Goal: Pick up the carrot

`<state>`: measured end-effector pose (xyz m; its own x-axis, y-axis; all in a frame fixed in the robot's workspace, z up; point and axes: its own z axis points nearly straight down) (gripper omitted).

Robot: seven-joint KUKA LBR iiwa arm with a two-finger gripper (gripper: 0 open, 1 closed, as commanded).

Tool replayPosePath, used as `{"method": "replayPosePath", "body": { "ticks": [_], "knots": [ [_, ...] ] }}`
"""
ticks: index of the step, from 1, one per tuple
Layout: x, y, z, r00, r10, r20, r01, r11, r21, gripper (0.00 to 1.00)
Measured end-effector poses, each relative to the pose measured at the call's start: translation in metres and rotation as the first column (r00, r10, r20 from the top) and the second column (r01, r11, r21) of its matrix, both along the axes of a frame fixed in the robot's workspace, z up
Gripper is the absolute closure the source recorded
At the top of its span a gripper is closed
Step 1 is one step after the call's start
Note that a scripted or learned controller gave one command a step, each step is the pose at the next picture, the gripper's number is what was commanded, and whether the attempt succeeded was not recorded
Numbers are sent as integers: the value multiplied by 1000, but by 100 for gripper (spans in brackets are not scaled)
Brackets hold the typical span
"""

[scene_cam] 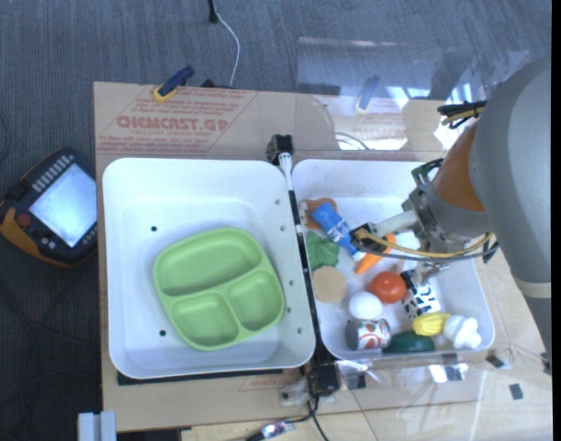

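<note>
- Nearest my camera, along the front edge of the right white bin (487, 288), sit a dark green rounded toy (409, 343), a yellow toy (430, 323) and a white-and-red can (366, 333).
- From the bin's right side, the grey arm's gripper (370, 238) reaches leftward to the middle.
- Just below and touching its tip lies the small orange carrot (367, 263), long axis slanting from the back right toward the front left.
- Whether the gripper is parted or has closed on anything, I cannot tell.
- I judge a short drop would meet the carrot.
</note>
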<state>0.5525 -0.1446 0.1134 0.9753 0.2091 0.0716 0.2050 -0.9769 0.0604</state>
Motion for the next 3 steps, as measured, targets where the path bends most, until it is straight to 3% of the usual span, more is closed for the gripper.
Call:
{"method": "replayPosePath", "body": {
  "ticks": [1,2,3],
  "knots": [
    [-13,13,0,992,126,-2,-126,992,-14,0],
    [59,-33,68,980,180,-84,-177,983,39,0],
    [-15,-9,-25,940,332,-74,-330,943,39,0]
  ]
}}
